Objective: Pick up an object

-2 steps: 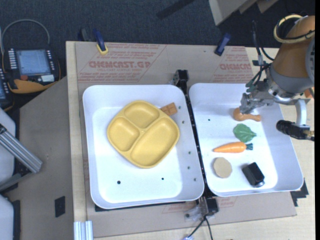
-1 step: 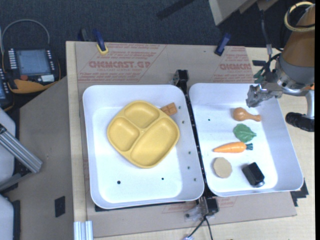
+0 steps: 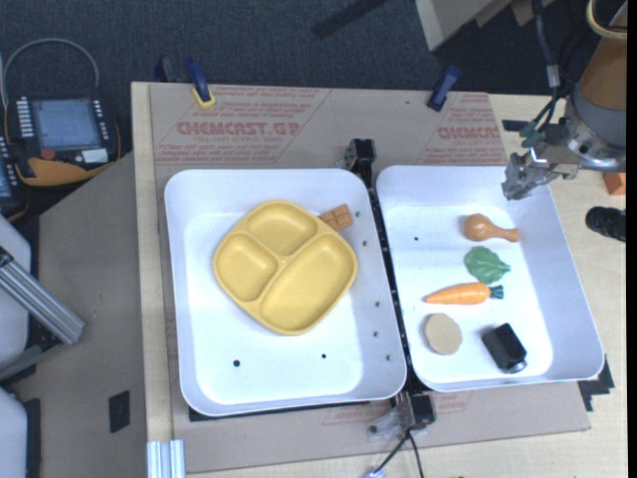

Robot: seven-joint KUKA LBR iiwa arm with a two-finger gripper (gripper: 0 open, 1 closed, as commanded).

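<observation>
Hovering over the right bin's point(image 3: 567, 267) far right corner, the gripper point(image 3: 522, 179) is seen apart from the carrot point(image 3: 460, 293), which lies mid-bin; its jaw state cannot be told.

The gripper point(image 3: 522, 179) hangs over the far right corner of the right bin point(image 3: 567, 267). Nearest the fingers, to their left and toward the camera, lies a drumstick point(image 3: 488, 229). Beyond it in the same direction lie a leafy vegetable point(image 3: 487, 265), then a carrot point(image 3: 463, 293), then a round biscuit point(image 3: 443, 334) with a block point(image 3: 505, 348) just to its right. Well to the left of the fingers sits the left bin point(image 3: 189, 267), holding a divided plate point(image 3: 285, 266); a small cube point(image 3: 336, 217) touches the plate's far right edge.
</observation>
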